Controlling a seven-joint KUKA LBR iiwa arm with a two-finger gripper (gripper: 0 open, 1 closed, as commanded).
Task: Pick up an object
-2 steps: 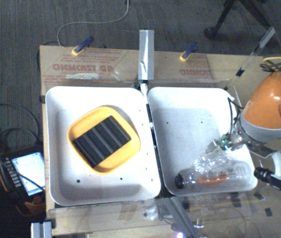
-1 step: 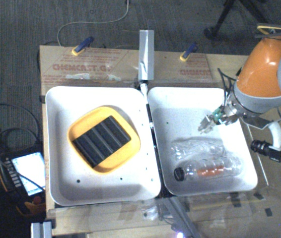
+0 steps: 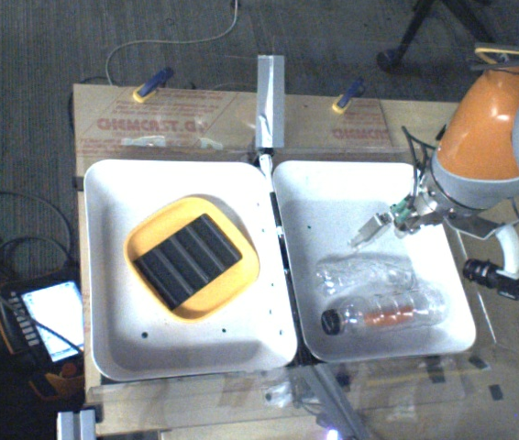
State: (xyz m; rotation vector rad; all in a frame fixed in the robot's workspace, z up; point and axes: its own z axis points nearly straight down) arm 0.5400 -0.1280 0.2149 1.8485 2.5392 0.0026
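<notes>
Lying at six o'clock in the right bin (image 3: 310,200), a clear plastic bottle (image 3: 383,313) with a dark cap sits below crumpled film (image 3: 365,271); the gripper (image 3: 369,230) hovers at its twelve o'clock, finger state unclear; the left bin (image 3: 113,191) holds a yellow-and-black block (image 3: 193,257).

One fixed overhead camera looks down aslant on both bins (image 3: 104,246)
</notes>
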